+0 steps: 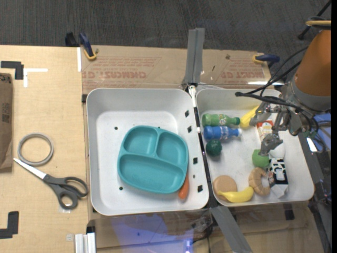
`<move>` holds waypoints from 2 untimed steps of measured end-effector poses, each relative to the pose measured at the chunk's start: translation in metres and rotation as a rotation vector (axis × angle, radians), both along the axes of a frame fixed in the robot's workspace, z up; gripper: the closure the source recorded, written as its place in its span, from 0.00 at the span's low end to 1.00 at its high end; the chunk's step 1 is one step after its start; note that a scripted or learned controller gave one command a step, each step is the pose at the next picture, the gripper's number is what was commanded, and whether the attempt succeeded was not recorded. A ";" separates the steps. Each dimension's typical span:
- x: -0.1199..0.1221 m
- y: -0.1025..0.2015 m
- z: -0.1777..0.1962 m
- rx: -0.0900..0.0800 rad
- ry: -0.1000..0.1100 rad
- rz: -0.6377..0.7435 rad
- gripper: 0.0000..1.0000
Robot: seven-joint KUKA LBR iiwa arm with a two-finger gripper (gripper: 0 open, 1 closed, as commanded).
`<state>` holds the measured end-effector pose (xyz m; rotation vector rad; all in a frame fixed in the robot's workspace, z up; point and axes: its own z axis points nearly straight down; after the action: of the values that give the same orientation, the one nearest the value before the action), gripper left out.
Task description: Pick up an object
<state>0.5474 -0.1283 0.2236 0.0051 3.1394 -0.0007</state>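
Seen from above, the surface carried two white bins side by side. The left bin held a teal tray with a carrot wedged just beside its lower right corner. The right bin held the clutter: a green bottle and a blue bottle lying side by side, a dark green ball just below them, a yellow piece near the far wall, a tan disc, a banana, a bagel-like ring and a black-and-white item.

The arm reached in from the right, and the gripper hung over the right bin, above a small green object lying between the ring and a white carton. Whether the jaws were parted or closed could not be told; nothing was visibly between them.

The green object looked the likeliest target. It appeared small, light and rigid, probably smooth plastic, so it might slip or roll under a glancing pinch. A hold across its middle, with the jaws coming straight down, would likely serve best, though the ring touching it left little room on that side.

Outside the bins lay scissors and a tape roll.
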 end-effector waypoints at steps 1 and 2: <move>0.084 -0.001 -0.130 -0.001 -0.004 -0.027 0.00; 0.106 0.009 -0.130 0.000 -0.004 -0.058 0.00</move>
<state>0.6534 -0.1196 0.0937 0.0961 3.1338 -0.0012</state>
